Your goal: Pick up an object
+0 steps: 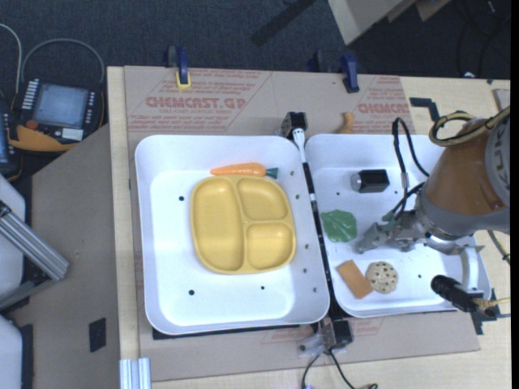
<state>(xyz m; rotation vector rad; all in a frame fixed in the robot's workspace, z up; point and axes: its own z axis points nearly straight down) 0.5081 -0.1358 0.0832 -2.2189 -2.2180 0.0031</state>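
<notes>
Jaws: can't tell how wide, my gripper (375,239) hangs btwn green leaf (339,224) at 10 o'clock & cookie (381,276) at 6, prob lining up.

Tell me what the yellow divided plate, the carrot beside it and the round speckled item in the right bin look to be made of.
The yellow divided plate looks like moulded plastic, smooth with a soft sheen and rounded compartment walls. The carrot seems a toy, probably plastic, given its even orange colour. The round speckled item resembles a cookie; whether it is foam, plastic or real is unclear at this size.
</notes>
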